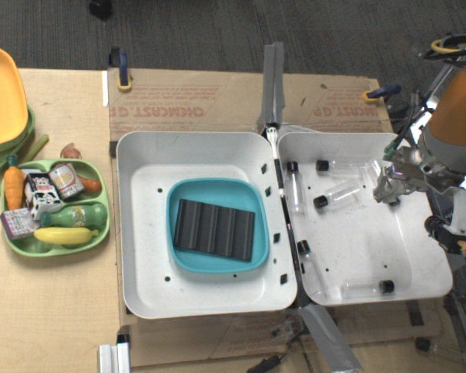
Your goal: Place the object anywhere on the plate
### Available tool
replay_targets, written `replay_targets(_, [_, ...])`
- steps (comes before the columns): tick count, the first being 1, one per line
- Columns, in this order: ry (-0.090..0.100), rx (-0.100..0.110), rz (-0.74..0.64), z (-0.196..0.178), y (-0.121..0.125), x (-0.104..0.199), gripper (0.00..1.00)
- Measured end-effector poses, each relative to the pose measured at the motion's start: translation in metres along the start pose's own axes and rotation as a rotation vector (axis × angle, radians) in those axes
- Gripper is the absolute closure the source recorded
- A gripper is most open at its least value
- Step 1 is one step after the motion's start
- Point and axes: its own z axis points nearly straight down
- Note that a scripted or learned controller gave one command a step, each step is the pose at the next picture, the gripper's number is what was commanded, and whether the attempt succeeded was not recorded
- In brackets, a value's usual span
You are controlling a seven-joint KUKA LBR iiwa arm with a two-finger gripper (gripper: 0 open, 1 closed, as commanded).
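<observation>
Camera view: dark ridged block (pixel 215 227) already lies flat on the teal plate (pixel 180 260) in the left bin (pixel 140 286), long axis running left-right across the plate, slightly tilted. Gripper (pixel 390 189) sits well apart from the plate, over the right bin (pixel 419 278) near its upper right corner, so the block lies to the gripper's left in this view. Clear vials (pixel 338 195) lie scattered just beside the gripper. Arm enters from the right, wrist pointing down. Whether the gripper is apart or together cannot be told.
</observation>
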Motion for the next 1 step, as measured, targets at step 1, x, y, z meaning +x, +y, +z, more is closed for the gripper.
replay_targets(1, [0.000, 0.000, 0.000, 0.0000, 0.0000, -0.0001, 0.00])
